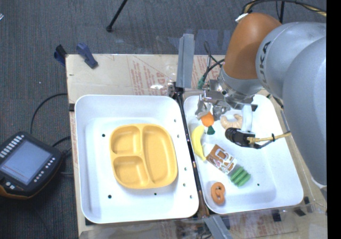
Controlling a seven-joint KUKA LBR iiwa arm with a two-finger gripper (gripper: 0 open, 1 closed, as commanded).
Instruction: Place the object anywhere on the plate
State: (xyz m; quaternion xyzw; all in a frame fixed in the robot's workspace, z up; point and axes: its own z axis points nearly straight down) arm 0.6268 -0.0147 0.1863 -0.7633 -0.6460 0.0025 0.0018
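Note:
A yellow plate [144, 156] with three compartments lies in the middle of the left bin [90, 120]. My gripper [210, 111] hangs over the near-left part of the right bin [282, 190], close to the divider between the bins. Directly beneath its tip sits a small orange carrot-like toy [207, 120] with a green end [211, 130]. The gripper body hides the toy's top, so I cannot tell whether the toy is gripped or merely lying under it.
The right bin also holds a yellow banana [197, 142], a brown and white snack packet [221, 159], a green ridged piece [240, 176], an orange ring-shaped toy [217, 192] and a beige toy [233, 121]. A teach pendant [24, 166] lies at the left.

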